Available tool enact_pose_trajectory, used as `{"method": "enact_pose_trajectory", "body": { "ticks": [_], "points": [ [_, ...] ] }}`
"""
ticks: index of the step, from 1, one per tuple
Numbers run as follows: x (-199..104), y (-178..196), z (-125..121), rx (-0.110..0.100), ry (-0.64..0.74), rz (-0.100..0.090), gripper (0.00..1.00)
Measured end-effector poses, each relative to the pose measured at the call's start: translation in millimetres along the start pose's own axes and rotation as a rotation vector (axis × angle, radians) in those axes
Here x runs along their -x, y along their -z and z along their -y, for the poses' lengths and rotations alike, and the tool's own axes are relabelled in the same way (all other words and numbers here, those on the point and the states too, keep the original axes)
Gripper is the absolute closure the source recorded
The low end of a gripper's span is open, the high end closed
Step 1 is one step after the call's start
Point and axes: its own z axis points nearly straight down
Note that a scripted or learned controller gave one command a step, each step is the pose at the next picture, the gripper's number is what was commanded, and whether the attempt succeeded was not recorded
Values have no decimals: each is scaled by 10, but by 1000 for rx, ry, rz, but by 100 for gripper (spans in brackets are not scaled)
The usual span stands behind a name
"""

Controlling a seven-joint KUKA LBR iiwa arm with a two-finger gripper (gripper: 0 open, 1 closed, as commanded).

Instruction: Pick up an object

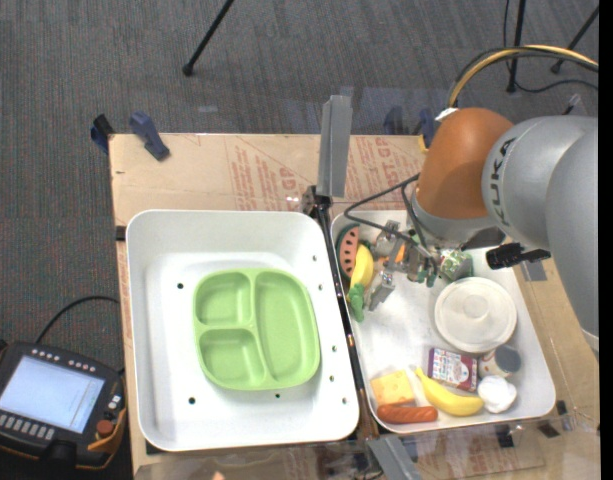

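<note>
From above, the grey arm's two-finger gripper point(386, 286) hangs low over the right white bin's point(414, 340) far left corner, fingers slightly parted and gripping nothing, just beside a small yellow plastic banana point(362, 267) against the wall.

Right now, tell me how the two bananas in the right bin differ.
The upper banana stands nearly upright along the bin's left wall, beside the gripper; the lower banana lies curved near the front, by the cheese wedge. The lower one shows its full length; the upper looks shorter. Both are yellow.

Grey arm point(546, 183) reaches from right; gripper point(386, 268) low, pointing left.
</note>
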Motion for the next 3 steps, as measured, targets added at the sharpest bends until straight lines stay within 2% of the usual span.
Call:
{"method": "enact_pose_trajectory", "body": {
  "ticks": [1, 2, 3],
  "points": [
    [205, 12, 871, -2, -35, 0, 0],
    [103, -4, 534, 0, -117, -2, 0],
    [-785, -13, 835, -2, -211, -5, 0]
  ]
}}
